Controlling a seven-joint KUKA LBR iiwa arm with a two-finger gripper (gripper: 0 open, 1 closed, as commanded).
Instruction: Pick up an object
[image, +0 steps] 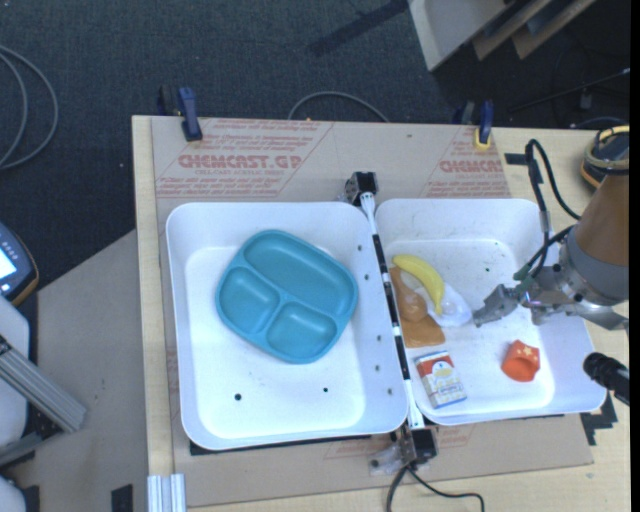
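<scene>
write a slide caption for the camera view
Gripper poised in right bin near banana; blue tray in left bin.

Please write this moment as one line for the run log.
gripper: over right bin, nothing seen held | banana, small carton, orange object: lying in right bin | blue tray: left bin

A blue three-compartment plate (288, 296) lies flat in the left bin (200, 400), toward its back. In the right bin (520, 215), a yellow banana (424, 280), a brown slab (415, 318) and a small carton (441, 380) line its left wall; an orange-red object (520, 361) sits near its front right corner.
</scene>
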